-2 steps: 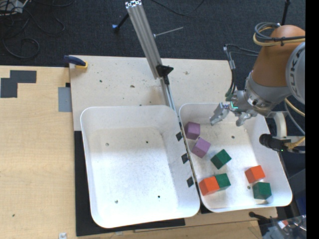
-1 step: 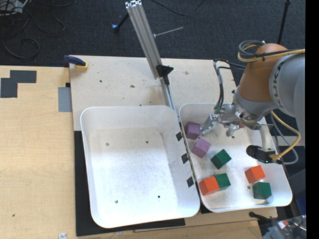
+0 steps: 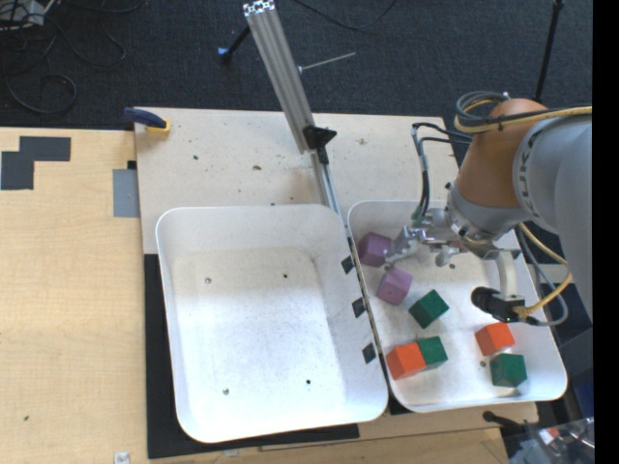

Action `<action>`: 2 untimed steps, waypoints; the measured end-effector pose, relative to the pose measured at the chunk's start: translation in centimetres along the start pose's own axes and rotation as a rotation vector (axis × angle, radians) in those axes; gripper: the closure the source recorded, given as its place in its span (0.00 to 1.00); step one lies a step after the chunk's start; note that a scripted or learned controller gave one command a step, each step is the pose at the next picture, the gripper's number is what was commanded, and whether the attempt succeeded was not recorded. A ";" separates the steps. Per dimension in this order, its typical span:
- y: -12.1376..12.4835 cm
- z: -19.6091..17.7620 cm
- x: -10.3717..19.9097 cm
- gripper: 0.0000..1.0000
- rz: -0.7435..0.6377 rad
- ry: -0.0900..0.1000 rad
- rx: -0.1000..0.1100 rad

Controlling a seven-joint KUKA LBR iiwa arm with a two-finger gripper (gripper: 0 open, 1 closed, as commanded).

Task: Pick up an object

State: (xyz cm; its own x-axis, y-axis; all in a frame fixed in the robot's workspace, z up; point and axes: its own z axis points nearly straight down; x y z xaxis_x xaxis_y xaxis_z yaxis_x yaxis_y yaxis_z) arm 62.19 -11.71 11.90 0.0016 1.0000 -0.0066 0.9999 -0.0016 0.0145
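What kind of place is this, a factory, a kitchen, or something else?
Most likely a robotics lab. A grey and orange arm reaches over two white bins holding coloured blocks such as a purple one, with cables on dark carpet behind the bench.

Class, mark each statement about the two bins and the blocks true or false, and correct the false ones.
1. All the blocks lie in the right bin. True.
2. There are two purple blocks. True.
3. An orange block touches a green block. True.
4. The end effector hangs over the left bin. False: it is over the right bin, beside the upper purple block.
5. Blue blocks lie in the bins. False: only purple, green and orange ones.
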 end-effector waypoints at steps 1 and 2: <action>-0.3 0.5 0.2 0.00 -0.001 0.004 0.009; -0.5 0.1 0.1 1.00 0.004 0.007 0.018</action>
State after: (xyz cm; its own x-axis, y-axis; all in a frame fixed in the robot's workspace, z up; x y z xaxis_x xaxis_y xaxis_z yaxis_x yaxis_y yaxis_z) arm 61.67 -11.57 11.83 0.0060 1.0000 0.0009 1.0000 -0.0060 -0.0036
